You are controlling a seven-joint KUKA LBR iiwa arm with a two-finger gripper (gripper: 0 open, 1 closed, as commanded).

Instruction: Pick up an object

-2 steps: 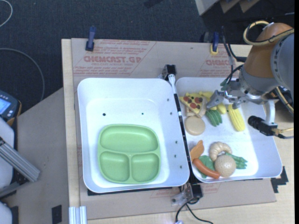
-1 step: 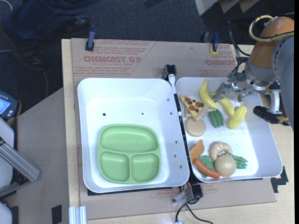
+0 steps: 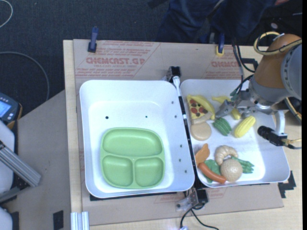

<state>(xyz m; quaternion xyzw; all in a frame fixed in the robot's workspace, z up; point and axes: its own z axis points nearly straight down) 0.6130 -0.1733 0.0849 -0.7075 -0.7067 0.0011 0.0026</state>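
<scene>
White plastic is most of what I see from my feed: two shallow bins side by side on a cardboard sheet (image 3: 144, 56) printed with red lettering. My left bin (image 3: 96, 104) holds a green tray (image 3: 132, 156) with three compartments, one long and two small, sitting toward the near end. My right bin (image 3: 273, 166) carries the toy food.

I have the arm (image 3: 276, 71) reaching in from the right, orange band above the grey wrist, and the gripper (image 3: 229, 110) is down low in the far half of the right bin. I can make out its dark metal fingers (image 3: 224, 110) spread a little, pointing left, and I see nothing caught between them. A yellow piece (image 3: 235, 114) lies right at the tips, too covered to name.

Just beside the tips lies a green pepper (image 3: 222, 126), with a corn cob (image 3: 244, 126) to its right. Left of the gripper I see a banana (image 3: 201, 102) against a pizza slice (image 3: 197, 111), and below those a beige cookie (image 3: 201, 131). Near the front edge are a carrot (image 3: 211, 172), an orange wedge (image 3: 202, 153), a croissant (image 3: 225, 152) and a round tan ball (image 3: 231, 169) resting on green beans (image 3: 247, 166).

Blue clamps (image 3: 92, 39) pin the sheet at the far edge.
</scene>
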